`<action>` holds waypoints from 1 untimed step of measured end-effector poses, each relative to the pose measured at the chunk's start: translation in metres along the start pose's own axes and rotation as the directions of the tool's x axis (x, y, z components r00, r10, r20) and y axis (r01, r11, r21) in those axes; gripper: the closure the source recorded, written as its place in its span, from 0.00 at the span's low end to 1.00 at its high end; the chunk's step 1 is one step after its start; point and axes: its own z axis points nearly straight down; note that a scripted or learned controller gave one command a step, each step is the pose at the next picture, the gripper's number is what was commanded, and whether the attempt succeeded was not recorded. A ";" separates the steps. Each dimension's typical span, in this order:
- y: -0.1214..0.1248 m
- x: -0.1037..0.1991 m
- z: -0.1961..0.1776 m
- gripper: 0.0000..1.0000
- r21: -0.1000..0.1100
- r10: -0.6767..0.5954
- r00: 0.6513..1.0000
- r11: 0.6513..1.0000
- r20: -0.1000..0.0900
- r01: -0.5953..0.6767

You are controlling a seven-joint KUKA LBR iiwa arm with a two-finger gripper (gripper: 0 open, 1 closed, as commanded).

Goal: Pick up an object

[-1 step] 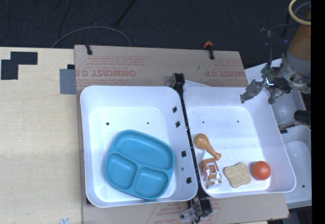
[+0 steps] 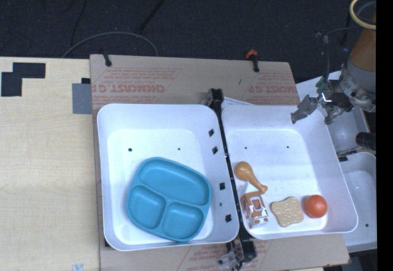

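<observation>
Hand (image 2: 314, 108) hovers with fingers spread and nothing between them above the right bin's (image 2: 288, 141) far corner. Nothing is picked yet: drumstick (image 2: 249, 176), toast (image 2: 287, 211), tomato (image 2: 315, 206) and a small toy (image 2: 254, 209) lie along the near side.

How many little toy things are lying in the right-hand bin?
4, all near its front edge: a drumstick, a small orange-and-white toy below it, a slice of toast, and an orange ball rightmost.
</observation>
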 end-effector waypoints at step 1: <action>-0.001 -0.001 0.064 0.00 0.006 0.000 1.000 1.000 -0.001 0.000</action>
